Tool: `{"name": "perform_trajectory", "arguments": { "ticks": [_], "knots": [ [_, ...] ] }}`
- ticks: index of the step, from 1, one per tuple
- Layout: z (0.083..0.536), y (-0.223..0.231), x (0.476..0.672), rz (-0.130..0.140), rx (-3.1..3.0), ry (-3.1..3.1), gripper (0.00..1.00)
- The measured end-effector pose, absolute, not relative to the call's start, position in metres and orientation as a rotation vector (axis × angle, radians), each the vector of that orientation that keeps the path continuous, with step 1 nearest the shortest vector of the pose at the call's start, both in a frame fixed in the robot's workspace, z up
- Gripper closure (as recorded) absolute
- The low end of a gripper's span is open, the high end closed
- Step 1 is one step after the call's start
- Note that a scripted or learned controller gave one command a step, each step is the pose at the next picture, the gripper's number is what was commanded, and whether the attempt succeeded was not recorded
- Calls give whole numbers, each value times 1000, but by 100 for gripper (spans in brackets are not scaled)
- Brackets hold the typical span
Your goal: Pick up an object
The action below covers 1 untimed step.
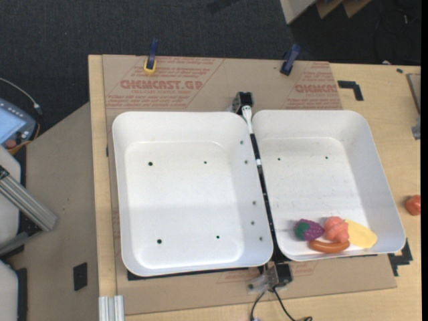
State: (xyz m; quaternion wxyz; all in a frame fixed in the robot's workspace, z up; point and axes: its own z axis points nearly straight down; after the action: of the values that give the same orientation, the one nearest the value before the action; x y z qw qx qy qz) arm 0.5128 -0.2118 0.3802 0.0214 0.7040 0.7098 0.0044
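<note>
Toy food lies bunched in the near corner of the right bin [321, 179]: a purple grape bunch [309, 229], an orange-pink lumpy piece [336, 228], a yellow piece [362, 235] and a curved orange sausage [328, 246] in front of them. The pieces touch one another. The left bin [180, 192] stands beside it, joined along the middle seam.
A small orange thing [412, 205] sits on the bench off the right bin's right edge. Blue clamps [152, 57] [290, 59] hold the cardboard sheet at the back. A black fitting [242, 102] sits at the far end of the seam, with cables [274, 279] at the near end.
</note>
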Motion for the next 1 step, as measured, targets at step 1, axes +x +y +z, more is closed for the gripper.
{"name": "perform_trajectory", "arguments": {
  "ticks": [1],
  "knots": [
    [391, -212, 514, 14, 2177, 2198, 100]
  ]
}}
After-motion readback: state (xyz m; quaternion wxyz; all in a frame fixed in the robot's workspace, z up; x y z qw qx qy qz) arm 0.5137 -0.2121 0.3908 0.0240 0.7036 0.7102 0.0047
